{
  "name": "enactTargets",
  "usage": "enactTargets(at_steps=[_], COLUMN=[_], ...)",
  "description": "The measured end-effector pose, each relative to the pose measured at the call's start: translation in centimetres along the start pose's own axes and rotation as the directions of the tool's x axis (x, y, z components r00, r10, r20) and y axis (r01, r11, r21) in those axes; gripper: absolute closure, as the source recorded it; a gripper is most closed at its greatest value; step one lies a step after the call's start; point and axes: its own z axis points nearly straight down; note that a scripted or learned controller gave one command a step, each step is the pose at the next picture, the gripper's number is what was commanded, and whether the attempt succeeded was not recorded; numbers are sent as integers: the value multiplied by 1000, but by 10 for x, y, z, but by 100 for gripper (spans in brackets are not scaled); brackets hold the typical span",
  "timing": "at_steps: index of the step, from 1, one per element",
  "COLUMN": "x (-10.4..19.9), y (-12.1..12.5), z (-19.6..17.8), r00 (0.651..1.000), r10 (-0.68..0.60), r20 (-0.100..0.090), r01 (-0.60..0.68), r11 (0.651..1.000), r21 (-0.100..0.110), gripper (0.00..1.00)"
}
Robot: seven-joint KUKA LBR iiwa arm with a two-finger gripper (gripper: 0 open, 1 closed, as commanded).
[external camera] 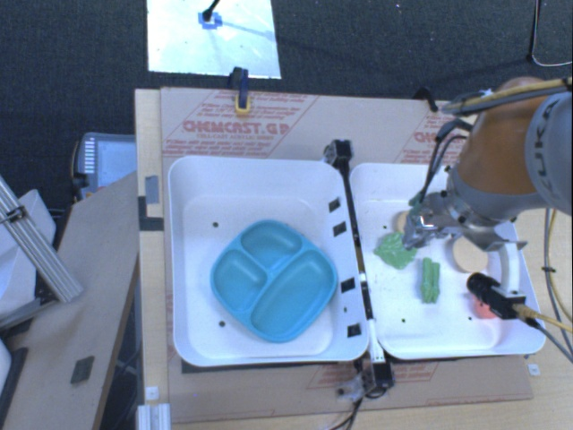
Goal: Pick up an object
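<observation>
- The desk [148,240] carries two shallow white bins side by side.
- The left bin [192,195] holds a blue sectioned plate [273,279] lying flat, slightly toward the near wall.
- The right bin [394,334] holds a light green leafy piece [392,252], a darker green elongated piece [431,280] just beside it, a pale round item [466,256] partly hidden by the arm, and a reddish item [484,308] near the right wall, partly covered by a black fitting.
- The arm [510,155] reaches in from the right over the right bin.
- The end effector [417,231] sits directly above the leafy piece, at its upper edge; contact cannot be confirmed.
- Whether the end effector is wide or narrow cannot be told; nothing is seen held.
</observation>
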Motion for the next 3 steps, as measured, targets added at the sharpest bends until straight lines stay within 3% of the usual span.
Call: enactTargets(at_steps=[1, 3], x=[43, 140], y=[15, 78], z=[-8, -12], r00=[1000, 1000], r10=[0, 1], r20=[-1, -1], r01=[0, -1], r11=[1000, 1000], r21=[1, -1], gripper=[100, 100])
